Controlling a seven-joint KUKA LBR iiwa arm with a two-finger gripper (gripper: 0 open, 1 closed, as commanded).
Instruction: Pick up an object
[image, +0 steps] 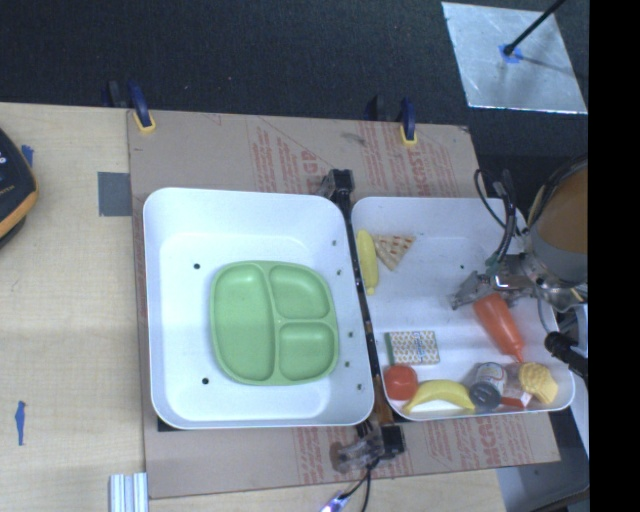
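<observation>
Where the pincer (478, 292) hovers, an orange carrot (498, 324) lies just beside.

A light wooden bench (60, 300) under brown cardboard (250, 150), dark, perhaps carpeted, floor (250, 50) beyond.

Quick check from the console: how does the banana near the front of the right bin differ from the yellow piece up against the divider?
The banana lies crosswise along the right bin's front wall; the yellow piece lies lengthwise along the divider wall. The banana is larger and curved; the yellow piece is slimmer and nearly straight. The banana sits beside a red ball; the yellow piece sits beside a tan wedge. Both are yellow and lie flat.
</observation>
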